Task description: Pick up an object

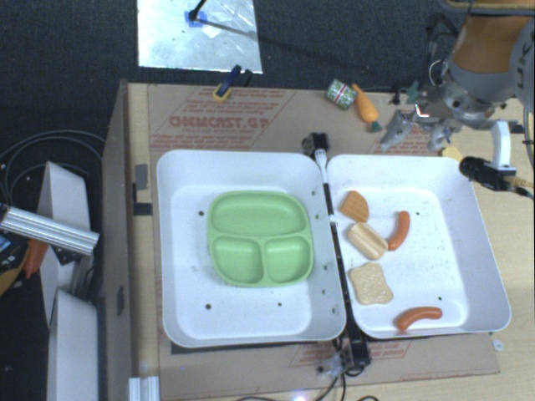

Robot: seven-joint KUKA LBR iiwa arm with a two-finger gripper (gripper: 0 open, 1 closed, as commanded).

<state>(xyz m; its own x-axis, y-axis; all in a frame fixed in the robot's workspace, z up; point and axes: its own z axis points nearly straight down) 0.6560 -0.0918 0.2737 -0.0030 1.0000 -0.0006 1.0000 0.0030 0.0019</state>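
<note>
Gripper (415, 129) hangs above the bench just beyond the right bin's (476, 249) far rim, fingers apart, nothing between them. Right bin contains two sausages (399, 229) (417, 316), a bun (366, 240), a toast slice (370, 283) and an orange biscuit (354, 205). Left bin (180, 224) holds a green compartment tray (260, 238). A toy carrot (365, 106) and small can (340, 93) lie on the cardboard behind.
</note>
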